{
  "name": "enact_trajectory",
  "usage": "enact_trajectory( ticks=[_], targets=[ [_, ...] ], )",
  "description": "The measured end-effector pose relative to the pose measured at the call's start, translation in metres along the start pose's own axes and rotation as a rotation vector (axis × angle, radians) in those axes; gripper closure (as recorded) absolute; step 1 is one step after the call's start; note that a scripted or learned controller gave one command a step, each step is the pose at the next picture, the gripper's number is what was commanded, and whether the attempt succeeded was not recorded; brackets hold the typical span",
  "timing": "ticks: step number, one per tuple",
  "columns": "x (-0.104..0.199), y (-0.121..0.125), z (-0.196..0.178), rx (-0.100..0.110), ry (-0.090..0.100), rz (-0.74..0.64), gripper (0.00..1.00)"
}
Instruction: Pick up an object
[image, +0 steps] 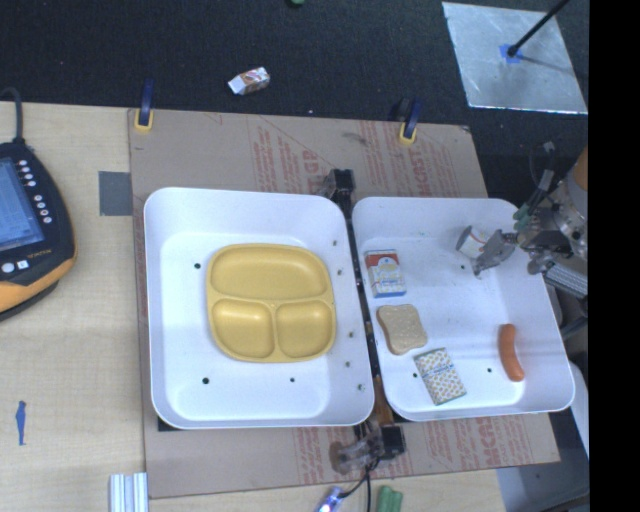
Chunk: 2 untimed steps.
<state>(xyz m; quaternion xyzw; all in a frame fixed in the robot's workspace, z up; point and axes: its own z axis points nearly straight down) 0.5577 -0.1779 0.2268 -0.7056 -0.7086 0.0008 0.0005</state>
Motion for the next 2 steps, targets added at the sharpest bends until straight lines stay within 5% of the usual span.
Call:
enact_trajectory(
  ticks=[1,2],
  targets=[
    [0.103,0.007,0.036,0.002,0.001,-0.002,0.0],
    [0.086,-0.005,0.12,0.004,-0.001,-0.001,0.0]
  ],
)
